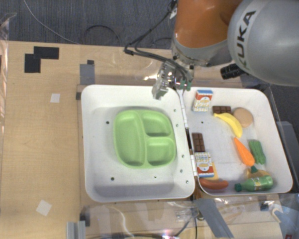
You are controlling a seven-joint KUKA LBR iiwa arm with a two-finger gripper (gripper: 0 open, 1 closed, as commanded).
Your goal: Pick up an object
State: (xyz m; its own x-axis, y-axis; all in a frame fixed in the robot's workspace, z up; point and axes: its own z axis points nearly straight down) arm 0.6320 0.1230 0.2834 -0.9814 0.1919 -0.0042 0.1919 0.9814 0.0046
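The two-finger gripper (164, 86) hangs over the back rim of the left bin, close to the seam where the two bins meet, with the grey arm (258, 29) and its orange band (201, 14) filling the upper right behind it. The metal tips are small and blurred against the white rim, so I cannot tell how far apart they stand, and nothing can be made out between them.

The shallow white left bin (97, 183) holds a light green plastic tray with three compartments (143, 137), lying flat near the middle, well apart from the gripper.

The shallow white right bin (271, 113) holds the loose items. A small red and white carton (203, 100) sits at the back left corner, nearest the gripper. Just beside it lies a dark brown chocolate bar (222, 110), then a tan round bun (243, 116). A yellow banana (230, 124) curves below the bar and touches the bun's edge. A second brown chocolate bar (198, 143) lies along the left wall, with a second red and white carton (204, 164) just in front of it. An orange carrot (244, 152) lies beside a green vegetable (257, 152). At the front rim rest a red sausage (214, 184) and a green bottle (254, 183) on its side
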